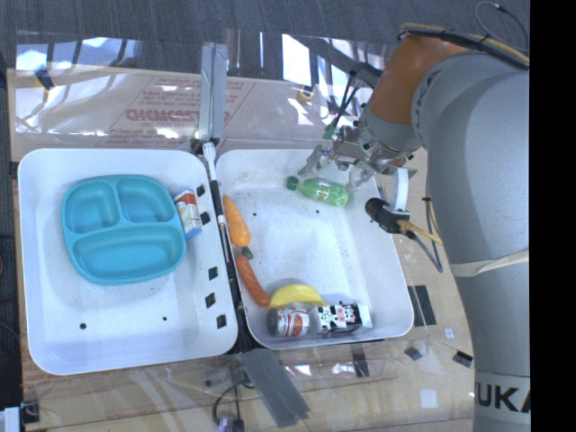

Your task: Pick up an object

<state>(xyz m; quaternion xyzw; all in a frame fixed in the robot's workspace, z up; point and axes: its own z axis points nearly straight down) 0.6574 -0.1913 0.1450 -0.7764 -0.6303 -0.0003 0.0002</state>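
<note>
You had the gripper [335, 165] low over the green bottle [319, 190] at the right bin's [382, 268] twelve o'clock, its spread indiscernible, nothing yet lifted.

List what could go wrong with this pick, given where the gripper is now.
1. The gripper sits over the green bottle, which lies on its side; its round body could roll or slip from the fingers.
2. The bottle lies near the right bin's far wall, so the fingers may hit it.
</note>
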